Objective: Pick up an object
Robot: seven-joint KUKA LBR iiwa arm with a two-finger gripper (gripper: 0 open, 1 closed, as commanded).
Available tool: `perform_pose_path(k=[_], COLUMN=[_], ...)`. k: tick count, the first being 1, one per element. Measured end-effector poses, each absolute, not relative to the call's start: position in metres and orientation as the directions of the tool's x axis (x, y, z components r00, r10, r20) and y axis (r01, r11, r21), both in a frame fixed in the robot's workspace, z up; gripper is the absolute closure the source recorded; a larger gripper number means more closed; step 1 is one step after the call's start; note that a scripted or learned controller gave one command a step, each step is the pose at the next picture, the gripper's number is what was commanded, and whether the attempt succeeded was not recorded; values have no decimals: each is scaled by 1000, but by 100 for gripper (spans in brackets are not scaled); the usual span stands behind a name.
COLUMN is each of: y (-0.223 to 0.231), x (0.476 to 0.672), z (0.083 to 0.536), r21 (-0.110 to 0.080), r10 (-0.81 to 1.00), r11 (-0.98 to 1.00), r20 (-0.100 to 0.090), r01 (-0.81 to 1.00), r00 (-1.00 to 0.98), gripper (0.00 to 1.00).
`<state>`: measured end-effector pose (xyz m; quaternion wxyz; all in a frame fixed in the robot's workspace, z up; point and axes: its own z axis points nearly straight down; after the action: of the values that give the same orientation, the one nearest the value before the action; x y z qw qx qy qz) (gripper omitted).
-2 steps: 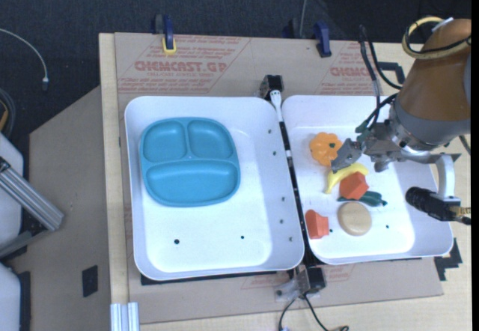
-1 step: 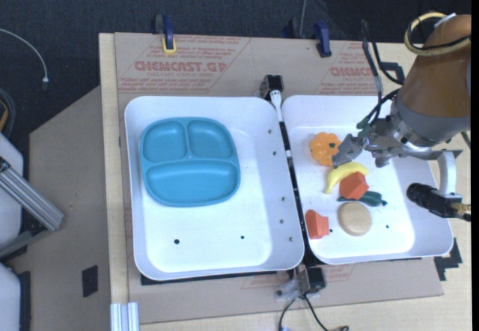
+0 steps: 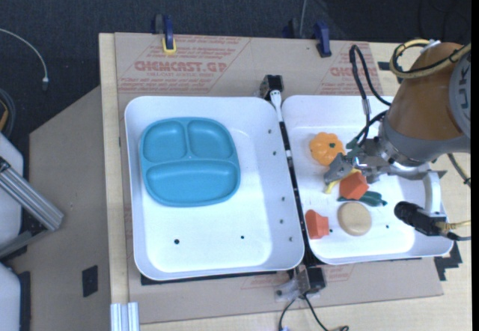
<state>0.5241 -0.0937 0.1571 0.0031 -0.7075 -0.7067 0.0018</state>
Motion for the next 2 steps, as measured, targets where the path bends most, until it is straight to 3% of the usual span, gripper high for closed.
perform_pose_path(k=[1, 2], y=[-96, -95], x=[530, 529], z=[117, 83], r21=[3, -4], r10=[1000, 1000], r11=[-1, -1], r20=[-1, 2], r01=[1000, 1000], r00=[1, 1], gripper=[0, 0])
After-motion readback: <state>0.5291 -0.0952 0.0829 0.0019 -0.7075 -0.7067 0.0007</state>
